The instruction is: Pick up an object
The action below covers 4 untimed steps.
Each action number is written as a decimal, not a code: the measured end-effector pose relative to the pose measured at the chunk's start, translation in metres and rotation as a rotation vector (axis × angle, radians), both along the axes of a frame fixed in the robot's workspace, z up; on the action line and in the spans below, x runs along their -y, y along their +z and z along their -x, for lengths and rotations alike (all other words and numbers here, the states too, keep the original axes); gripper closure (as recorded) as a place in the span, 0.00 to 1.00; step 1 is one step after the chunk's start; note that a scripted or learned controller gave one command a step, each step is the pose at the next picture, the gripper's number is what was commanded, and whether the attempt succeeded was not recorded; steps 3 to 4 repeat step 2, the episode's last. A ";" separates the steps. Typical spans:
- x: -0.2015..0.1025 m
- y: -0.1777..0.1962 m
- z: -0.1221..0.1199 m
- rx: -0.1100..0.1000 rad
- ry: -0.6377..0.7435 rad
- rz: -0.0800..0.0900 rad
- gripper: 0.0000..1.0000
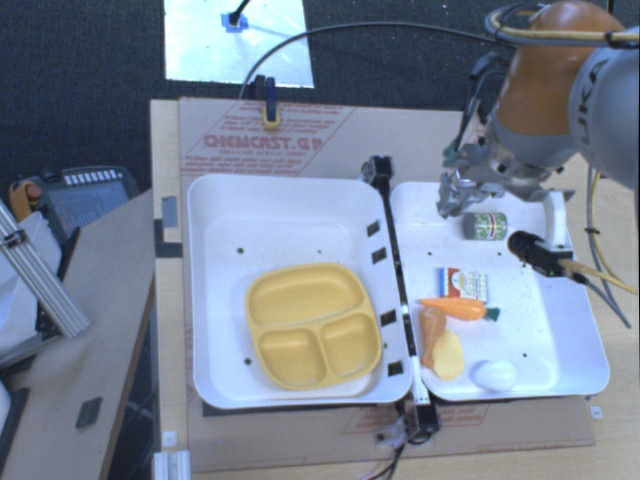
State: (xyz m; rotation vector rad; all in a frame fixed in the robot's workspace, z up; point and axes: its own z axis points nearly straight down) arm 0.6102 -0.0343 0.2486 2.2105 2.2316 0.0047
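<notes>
From my station I counted two white bins side by side, the left bin (pixel 215 268) and the right bin (pixel 560 318). The left one held a single thing, a yellow tray (pixel 310 323) with three compartments, lying toward its front.

The right one held six things:
- one small can (pixel 486 226) with a green label, on its side near the back
- one small carton (pixel 464 283)
- one carrot (pixel 455 309), just in front of the carton
- one pale orange piece (pixel 431 326), touching the carrot
- one yellow piece (pixel 449 357), against the orange one
- one white egg (pixel 494 375), near the front wall

The gripper (pixel 452 200) hung over the right bin's back left part, just left of the can. I could not tell whether it was open or closed, or whether it had hold of anything.
</notes>
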 end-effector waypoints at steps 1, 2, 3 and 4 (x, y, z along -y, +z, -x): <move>-0.052 0.002 -0.003 0.000 -0.001 0.001 1.00; -0.108 0.002 -0.009 0.000 0.000 -0.001 1.00; -0.108 0.002 -0.009 0.000 0.000 -0.001 1.00; -0.108 0.002 -0.009 0.000 0.000 -0.001 1.00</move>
